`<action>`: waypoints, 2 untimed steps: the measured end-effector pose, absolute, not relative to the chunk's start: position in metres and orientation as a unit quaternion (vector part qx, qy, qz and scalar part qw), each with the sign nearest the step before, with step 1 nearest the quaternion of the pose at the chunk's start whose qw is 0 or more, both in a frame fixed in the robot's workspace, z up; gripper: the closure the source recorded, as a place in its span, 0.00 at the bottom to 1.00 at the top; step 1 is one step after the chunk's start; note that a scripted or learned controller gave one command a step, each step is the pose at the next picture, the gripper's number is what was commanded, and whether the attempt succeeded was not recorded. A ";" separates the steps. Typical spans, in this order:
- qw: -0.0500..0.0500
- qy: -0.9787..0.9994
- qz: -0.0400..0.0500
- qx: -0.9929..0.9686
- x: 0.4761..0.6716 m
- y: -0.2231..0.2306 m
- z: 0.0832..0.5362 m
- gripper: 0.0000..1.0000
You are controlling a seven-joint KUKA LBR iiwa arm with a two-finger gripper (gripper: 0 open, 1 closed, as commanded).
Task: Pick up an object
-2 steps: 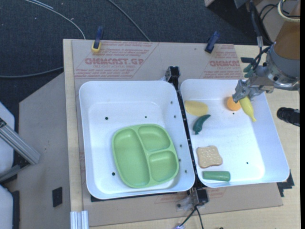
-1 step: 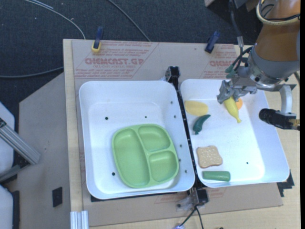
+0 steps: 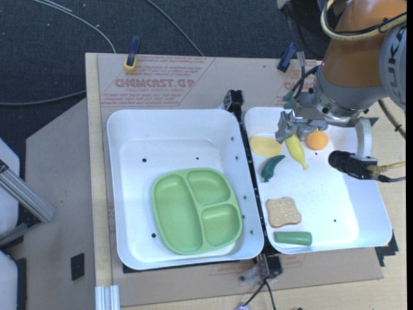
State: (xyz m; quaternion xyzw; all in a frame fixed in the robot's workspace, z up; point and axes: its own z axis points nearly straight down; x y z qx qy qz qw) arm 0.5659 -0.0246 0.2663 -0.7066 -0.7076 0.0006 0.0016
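From above I see my gripper (image 3: 288, 129) low at the right bin's (image 3: 361, 228) far-left corner, right over the banana (image 3: 295, 150), apparently lined up to grab it, though I cannot tell its grip state from here.

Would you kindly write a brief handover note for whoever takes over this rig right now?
Gripper: low over the far end of the right bin, right at the top of the yellow banana; whether it grips anything cannot be told.
Right bin items: banana, orange, pale yellow piece, dark green pepper, toast slice, green cucumber.
Left bin: green divided plate.
Done: the arm is at the banana.
Left: nothing is lifted yet; secure a grasp and raise an item.
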 end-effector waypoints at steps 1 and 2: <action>0.002 -0.709 0.001 -0.705 0.559 0.034 0.263 1.00; 0.003 -0.709 0.002 -0.705 0.542 0.078 0.243 1.00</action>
